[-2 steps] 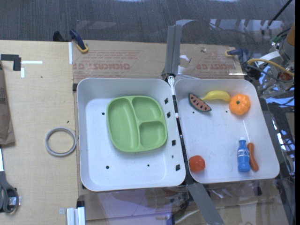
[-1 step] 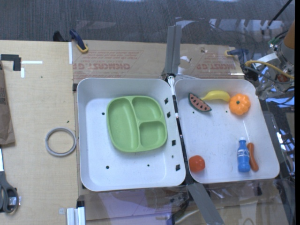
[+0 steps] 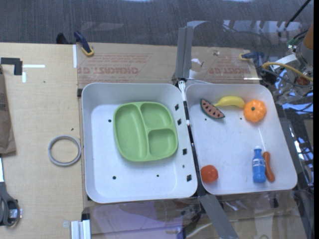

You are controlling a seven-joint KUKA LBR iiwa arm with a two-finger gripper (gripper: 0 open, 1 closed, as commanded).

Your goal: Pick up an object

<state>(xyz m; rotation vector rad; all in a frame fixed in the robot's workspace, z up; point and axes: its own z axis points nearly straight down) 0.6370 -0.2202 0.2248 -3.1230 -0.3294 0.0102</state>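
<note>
The right bin (image 3: 234,143) holds several small items. A watermelon slice (image 3: 212,109) lies at its back left, touching a yellow banana (image 3: 230,101). An orange pumpkin-like fruit (image 3: 254,111) sits at the back right. Along the right wall stands a blue bottle (image 3: 258,166), with a thin red-orange sausage (image 3: 269,167) right beside it. A red tomato (image 3: 209,174) rests in the front left corner. In the left bin (image 3: 94,148) lies a green divided plate (image 3: 146,131).
On the wooden bench to the left lie a grey tape ring (image 3: 65,150), scissors (image 3: 9,210) and a brown bag (image 3: 5,113). A blue clamp (image 3: 83,43) sits on the cardboard behind the bins. Cables and hardware (image 3: 294,73) crowd the upper right.
</note>
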